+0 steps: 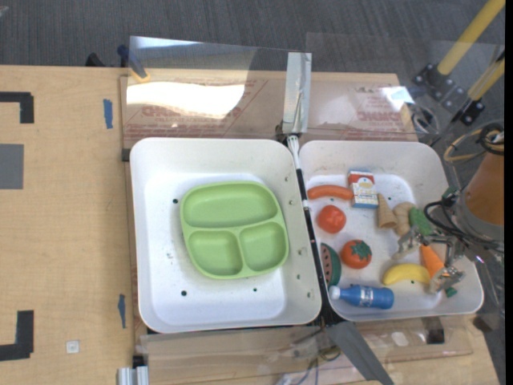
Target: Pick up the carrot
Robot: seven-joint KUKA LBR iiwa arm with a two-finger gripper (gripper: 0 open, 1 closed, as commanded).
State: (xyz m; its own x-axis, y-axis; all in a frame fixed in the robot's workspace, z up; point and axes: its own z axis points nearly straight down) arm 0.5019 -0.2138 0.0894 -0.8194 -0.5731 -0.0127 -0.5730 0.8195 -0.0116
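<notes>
The carrot (433,260) is seen at the lower right of the frame, in the right bin (397,152), beside the banana (406,274). It is gripped between the closed fingers of the gripper (435,257), which is positioned directly over it.

I am looking down on the tan wooden bench (56,239), which is carrying two shallow white bins side by side, touching along their inner edges. The left bin (152,215) is sitting near the bench's middle, and the right bin (417,155) is sitting toward its right end. Black tape marks (18,107) and small blue tape strips (107,112) are lying directly on the wood left of the bins.
</notes>
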